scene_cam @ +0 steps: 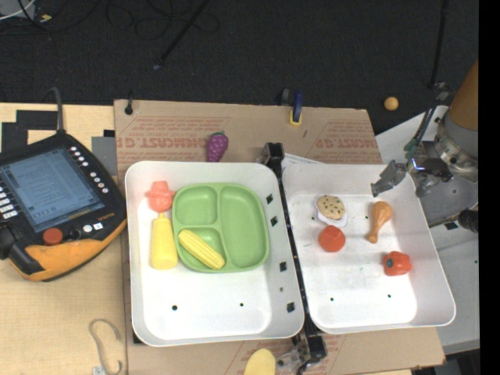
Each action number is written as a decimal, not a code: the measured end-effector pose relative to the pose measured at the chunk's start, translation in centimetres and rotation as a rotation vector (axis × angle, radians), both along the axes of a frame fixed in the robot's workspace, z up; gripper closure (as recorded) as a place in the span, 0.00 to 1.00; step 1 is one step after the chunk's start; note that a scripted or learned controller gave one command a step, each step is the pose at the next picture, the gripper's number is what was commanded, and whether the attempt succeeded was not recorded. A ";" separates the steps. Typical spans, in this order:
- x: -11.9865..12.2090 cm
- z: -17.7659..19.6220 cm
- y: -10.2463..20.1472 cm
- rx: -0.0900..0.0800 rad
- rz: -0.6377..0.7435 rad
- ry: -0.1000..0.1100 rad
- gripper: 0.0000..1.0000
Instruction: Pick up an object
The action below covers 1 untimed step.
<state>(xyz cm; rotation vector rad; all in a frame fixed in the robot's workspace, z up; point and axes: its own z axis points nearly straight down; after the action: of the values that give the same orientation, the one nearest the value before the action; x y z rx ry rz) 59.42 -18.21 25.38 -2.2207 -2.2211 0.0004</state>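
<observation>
At the right bin's point(437, 303) far right edge the gripper point(400, 170) hovers with fingers apart, holding nothing. The approach step seems in hand; the chicken drumstick point(379, 219) lies nearest, just below, so next comes a descent onto it.

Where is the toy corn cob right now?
The corn cob lies in the green tray's lower-left compartment, in the left bin, just right of the yellow bottle.
</observation>
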 end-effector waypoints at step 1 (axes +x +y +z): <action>0.4 -4.6 -0.3 0.001 0.001 0.005 0.00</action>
<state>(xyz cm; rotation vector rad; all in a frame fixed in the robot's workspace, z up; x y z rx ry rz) 59.79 -18.51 20.81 -2.2165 -2.2192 0.0050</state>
